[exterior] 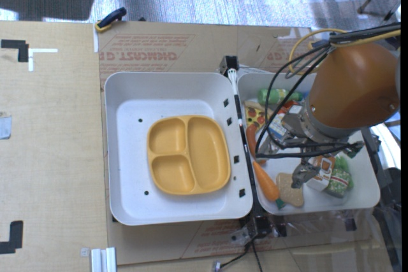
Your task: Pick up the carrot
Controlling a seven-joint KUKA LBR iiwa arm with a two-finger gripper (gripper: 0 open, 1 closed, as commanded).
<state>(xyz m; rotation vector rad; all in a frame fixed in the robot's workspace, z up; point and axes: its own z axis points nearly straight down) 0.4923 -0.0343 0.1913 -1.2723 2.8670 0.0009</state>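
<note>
The tool [305, 174], grip state impossible to tell, hovers just right of the carrot [266, 181], likely lining up.

Smooth matt plastic tray [189, 155]; glossy white plastic bin [118, 156]; pale wood-grain surface [48, 156]; brown cardboard [172, 48]; smooth orange carrot [266, 183].

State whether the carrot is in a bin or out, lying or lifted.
In, lying. The carrot rests on the right bin's floor by its left wall, beside the gripper.
</note>
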